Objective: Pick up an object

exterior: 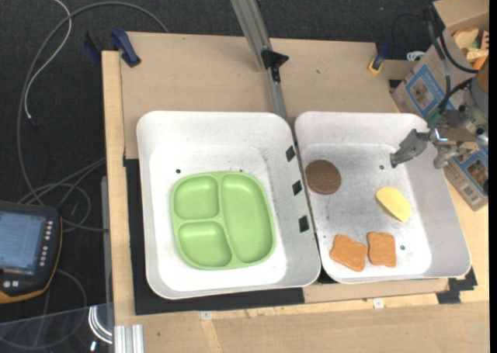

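The right bin (435, 223) holds a brown round disc (323, 177), a yellow wedge (394, 203) and two orange toast-like pieces (349, 253) (381, 249). My gripper (419, 159) hangs over the bin's upper right corner, above and to the right of the yellow wedge. Its fingers are spread open with nothing between them. The grey left finger (404, 150) points down toward the bin floor.
A green three-part plate (224, 219) lies in the left bin (155, 157). A metal pole (248, 10) slants down to the divide between the bins. Boxes (458, 25) crowd the bench's right edge behind the arm. Blue clamps (124, 47) mark the back corners.
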Motion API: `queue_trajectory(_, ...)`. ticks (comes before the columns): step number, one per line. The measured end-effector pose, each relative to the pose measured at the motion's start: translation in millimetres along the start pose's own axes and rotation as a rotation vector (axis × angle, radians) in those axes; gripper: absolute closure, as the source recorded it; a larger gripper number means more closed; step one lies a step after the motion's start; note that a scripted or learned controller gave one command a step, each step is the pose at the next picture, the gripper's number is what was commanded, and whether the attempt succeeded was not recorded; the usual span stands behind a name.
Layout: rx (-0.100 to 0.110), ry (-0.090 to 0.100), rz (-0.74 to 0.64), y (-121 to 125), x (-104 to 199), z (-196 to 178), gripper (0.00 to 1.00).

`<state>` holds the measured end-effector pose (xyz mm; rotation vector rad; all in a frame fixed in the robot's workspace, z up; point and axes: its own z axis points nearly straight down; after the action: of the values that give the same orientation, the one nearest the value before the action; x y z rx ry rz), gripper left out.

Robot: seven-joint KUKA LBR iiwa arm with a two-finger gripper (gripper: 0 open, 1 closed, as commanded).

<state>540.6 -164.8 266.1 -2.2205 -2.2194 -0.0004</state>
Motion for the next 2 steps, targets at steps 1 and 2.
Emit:
queue_trajectory(1, 0.007, 0.001, 0.001, 14, -8, 73, 0.0)
queue_trajectory(2, 0.007, 0.001, 0.001, 16, -26, 178, 0.0)
